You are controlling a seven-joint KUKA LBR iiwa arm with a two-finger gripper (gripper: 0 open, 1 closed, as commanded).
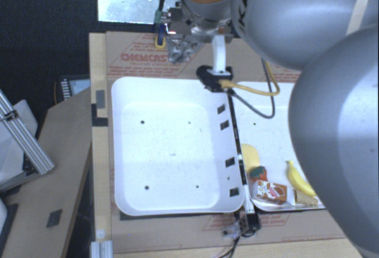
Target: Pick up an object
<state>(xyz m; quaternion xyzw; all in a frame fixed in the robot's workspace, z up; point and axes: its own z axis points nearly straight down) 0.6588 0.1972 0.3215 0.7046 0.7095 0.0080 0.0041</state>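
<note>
Camera view — banana (299, 180) lengthwise in right bin (266, 132), stem toward far side — gripper (182, 50) state indiscernible.

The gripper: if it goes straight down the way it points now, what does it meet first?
Probably the cardboard sheet behind the left bin. The gripper hangs over that strip, beyond the bin's far rim, though its height is hard to judge from this slanted view.
</note>
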